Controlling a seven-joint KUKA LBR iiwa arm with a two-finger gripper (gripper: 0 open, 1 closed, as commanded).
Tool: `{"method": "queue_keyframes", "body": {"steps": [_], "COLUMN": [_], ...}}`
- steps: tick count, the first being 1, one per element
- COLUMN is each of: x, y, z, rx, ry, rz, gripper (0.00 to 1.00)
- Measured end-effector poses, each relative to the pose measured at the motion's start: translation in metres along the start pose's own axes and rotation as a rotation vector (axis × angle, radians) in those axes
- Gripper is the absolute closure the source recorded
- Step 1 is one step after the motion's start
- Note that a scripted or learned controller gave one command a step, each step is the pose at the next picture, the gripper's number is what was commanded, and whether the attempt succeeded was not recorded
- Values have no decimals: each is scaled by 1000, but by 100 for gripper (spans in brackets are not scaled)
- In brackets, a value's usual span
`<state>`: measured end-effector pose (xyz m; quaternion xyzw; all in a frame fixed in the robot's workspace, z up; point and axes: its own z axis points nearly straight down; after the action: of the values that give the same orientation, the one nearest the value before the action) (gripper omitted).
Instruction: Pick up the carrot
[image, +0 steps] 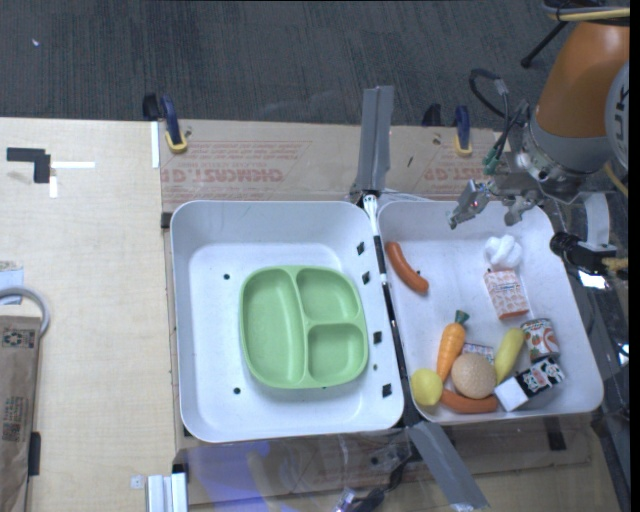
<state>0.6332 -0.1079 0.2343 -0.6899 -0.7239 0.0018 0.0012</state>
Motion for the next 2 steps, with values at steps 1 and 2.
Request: {"method": "queue_keyframes", "body": {"steps": [1, 2], "x": [24, 12], "y": [27, -23], "z": [45, 130], "rx": [1, 2], "ry": [0, 1], "rz": [86, 451], "gripper": [0, 0]}}
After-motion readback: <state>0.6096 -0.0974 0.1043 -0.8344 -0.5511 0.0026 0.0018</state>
